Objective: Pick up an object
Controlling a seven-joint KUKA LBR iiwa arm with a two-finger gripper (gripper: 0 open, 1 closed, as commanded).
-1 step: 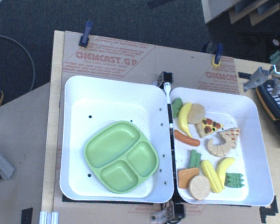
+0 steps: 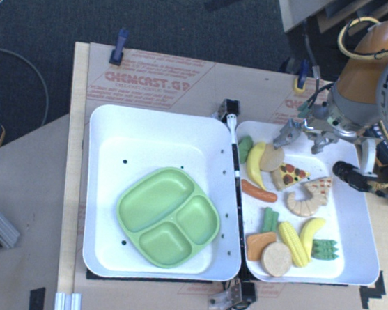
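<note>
- The round tan toy cookie (image 2: 277, 258) sits at the near edge of the right white bin (image 2: 361, 243), so it is the closest toy.
- Past the cookie, a yellow plastic corn cob (image 2: 293, 242), a small yellow banana (image 2: 309, 234) and a toy pizza slice (image 2: 290, 175) lie loose and close together, ready for picking.
- Left of the cookie, the green plastic lunch tray (image 2: 167, 215) waits in the left white bin (image 2: 100, 174).
- Far past the cookie, the grey gripper (image 2: 307, 135) hangs spread wide, pinching nothing, probably choosing a toy.

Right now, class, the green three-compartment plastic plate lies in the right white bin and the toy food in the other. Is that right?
Not quite. The camera view shows the green three-compartment plastic plate in the left white bin; the toy food fills the right one.
</note>
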